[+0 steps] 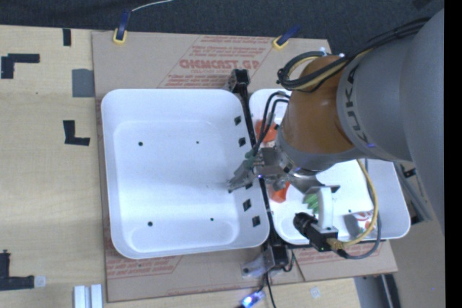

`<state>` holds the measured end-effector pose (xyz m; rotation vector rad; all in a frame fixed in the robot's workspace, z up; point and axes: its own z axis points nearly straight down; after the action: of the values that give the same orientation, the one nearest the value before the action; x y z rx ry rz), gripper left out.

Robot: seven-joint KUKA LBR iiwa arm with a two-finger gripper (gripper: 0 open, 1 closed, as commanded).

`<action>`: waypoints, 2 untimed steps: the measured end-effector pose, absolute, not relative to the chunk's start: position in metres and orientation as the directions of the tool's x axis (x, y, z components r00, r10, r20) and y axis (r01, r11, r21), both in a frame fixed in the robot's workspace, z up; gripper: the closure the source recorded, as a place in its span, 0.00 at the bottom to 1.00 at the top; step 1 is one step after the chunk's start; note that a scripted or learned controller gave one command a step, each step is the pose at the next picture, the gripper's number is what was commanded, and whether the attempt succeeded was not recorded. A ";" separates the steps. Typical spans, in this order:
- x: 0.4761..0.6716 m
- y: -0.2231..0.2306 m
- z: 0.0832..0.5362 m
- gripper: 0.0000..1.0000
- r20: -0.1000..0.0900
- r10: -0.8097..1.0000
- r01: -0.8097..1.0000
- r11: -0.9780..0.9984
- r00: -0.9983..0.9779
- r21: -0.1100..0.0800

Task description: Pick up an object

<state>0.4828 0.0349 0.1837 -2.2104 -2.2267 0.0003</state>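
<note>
The reach-down step looks to be in hand: the arm (339, 112) is lowered over the right bin (386, 223), where an orange object (279, 190) and a green object (312, 201) are half hidden. Whether the jaws are open can't be told; next, a lift would be needed to check anything got picked.

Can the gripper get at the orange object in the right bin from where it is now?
Probably yes: the gripper hangs at the divider, beside the orange object in the right bin, though the arm hides much of it.
</note>
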 end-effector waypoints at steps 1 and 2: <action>0.532 -0.018 0.253 0.00 -0.003 1.000 1.000 -0.002 0.002 0.008; 0.529 -0.014 0.258 1.00 -0.001 1.000 1.000 0.002 -0.002 -0.003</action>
<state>0.5294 -0.0144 0.2583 -2.2184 -2.2227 0.0039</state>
